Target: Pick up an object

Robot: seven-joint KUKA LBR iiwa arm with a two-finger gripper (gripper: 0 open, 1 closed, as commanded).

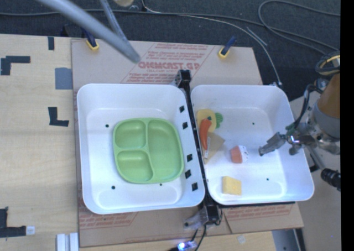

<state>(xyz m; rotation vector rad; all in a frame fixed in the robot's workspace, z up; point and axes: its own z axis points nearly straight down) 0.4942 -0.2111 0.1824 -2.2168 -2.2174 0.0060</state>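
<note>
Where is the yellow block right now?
The yellow block lies in the right bin, near its front wall, just below the small orange-red piece.

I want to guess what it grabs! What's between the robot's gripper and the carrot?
In the camera view, a small orange-red block lies in the right bin, between the gripper and the carrot, nearer the gripper.

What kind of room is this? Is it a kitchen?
Probably a robot lab, not a kitchen: a robot arm reaches over two white bins holding toy food, and cables trail across the floor.
</note>
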